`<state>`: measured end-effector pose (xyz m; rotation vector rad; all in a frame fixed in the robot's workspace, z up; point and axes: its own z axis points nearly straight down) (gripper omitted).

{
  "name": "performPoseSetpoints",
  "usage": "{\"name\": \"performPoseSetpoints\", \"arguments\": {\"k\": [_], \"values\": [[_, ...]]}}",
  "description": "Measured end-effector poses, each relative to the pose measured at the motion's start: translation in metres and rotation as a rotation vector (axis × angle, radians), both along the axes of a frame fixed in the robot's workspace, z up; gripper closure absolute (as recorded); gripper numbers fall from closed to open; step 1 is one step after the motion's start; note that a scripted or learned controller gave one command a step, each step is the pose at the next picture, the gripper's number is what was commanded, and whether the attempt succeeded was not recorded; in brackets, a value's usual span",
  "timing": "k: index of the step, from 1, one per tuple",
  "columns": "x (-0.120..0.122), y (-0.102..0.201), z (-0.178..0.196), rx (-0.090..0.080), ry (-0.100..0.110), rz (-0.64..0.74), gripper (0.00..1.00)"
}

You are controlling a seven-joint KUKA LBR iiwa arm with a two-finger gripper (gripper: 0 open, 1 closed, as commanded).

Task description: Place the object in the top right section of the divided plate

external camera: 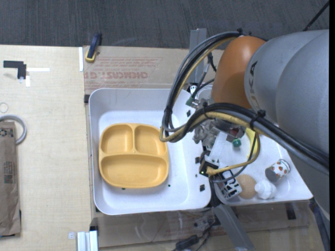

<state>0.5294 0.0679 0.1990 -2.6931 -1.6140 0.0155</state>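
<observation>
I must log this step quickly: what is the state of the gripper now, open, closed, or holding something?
Gripper: cannot be told; cables and the wrist hide it, above the seam between the two bins.

The divided plate [134, 156] lies in the left bin [95, 140], left of the gripper [208, 167]; small items [256, 186] lie just right of it in the right bin [301, 190].

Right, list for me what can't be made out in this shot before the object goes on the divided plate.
- Tool, camera view: buried behind cables and the arm; its state is unreadable.
- Right bin: largely covered by the arm, so much of its contents are hidden.
- Tan round object and white object: too small to identify.
- Divided plate: fully visible, sections bare.
</observation>
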Motion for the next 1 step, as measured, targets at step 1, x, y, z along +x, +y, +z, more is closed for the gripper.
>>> {"name": "performPoseSetpoints", "arguments": {"k": [1], "values": [[-0.0251, 0.1076, -0.0783, -0.002, 0.0, -0.002, 1.0]]}}
